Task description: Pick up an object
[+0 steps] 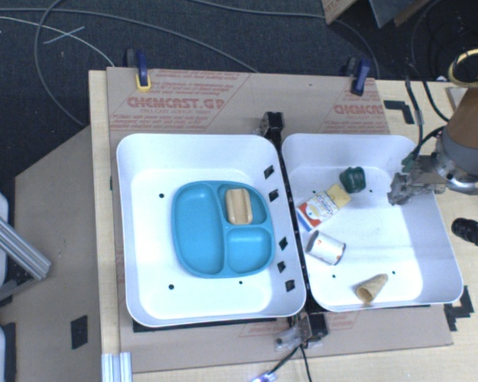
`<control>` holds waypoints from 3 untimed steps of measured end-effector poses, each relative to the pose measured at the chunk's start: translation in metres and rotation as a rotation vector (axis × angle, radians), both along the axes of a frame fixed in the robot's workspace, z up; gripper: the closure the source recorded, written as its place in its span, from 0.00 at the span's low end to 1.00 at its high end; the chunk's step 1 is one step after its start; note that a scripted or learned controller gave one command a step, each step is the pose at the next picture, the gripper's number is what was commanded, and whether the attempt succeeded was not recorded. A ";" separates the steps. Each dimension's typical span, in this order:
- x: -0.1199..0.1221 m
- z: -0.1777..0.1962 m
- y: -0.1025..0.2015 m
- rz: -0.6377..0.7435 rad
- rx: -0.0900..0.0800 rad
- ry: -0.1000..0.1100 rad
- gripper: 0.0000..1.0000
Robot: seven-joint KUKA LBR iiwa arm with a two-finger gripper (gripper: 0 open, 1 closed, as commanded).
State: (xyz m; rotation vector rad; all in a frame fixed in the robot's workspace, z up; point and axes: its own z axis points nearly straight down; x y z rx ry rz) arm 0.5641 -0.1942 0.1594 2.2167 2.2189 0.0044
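Poised at the right bin's (430, 237) far right rim, tool (400, 191) low over bare white floor, nothing visibly held; opening impossible to judge from this slant. Nearest candidate: dark green round piece (352, 179), just left of the tool. Farther left, 1 yellow-and-red packet (323, 206); left and nearer the camera, 1 small can (326, 248) and 1 tan cone (371, 287). Best to shift left, centre above the green piece, descend straight, close squarely across its width, avoid nudging the packet.
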 end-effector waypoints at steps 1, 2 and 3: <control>0.001 0.044 0.000 0.000 0.001 0.002 1.00; 0.013 0.056 0.056 0.006 0.003 0.002 1.00; 0.021 0.067 0.113 0.006 0.003 0.003 1.00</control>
